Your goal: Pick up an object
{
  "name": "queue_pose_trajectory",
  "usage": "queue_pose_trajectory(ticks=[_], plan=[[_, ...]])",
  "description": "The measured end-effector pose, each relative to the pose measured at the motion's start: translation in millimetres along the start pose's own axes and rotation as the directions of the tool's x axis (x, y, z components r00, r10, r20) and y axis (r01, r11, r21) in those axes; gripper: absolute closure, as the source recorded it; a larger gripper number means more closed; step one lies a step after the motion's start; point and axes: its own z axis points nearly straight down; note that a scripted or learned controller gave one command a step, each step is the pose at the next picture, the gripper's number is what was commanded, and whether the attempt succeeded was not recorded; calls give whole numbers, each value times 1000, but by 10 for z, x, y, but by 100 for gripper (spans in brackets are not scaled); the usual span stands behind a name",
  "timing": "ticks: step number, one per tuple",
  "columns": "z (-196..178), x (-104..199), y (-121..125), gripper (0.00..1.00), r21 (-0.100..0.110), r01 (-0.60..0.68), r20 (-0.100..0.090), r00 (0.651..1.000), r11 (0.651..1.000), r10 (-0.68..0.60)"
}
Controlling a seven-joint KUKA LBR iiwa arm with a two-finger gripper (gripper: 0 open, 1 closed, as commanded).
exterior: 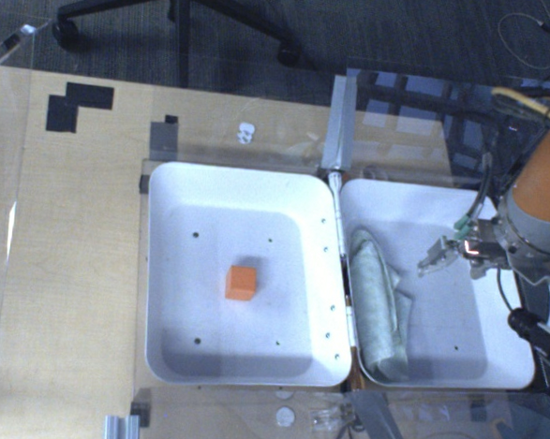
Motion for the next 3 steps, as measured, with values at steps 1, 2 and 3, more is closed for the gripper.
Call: queue_pose_trajectory(ticks=[1,2,3], plan=[[-1034,-445,-46,0,-5,191,3,982,982,-191],[-1146,-437,-29,100,-10,194,5,981,981,-194],[-2037,-138,-335,100,-6,199,3,980,980,-199]])
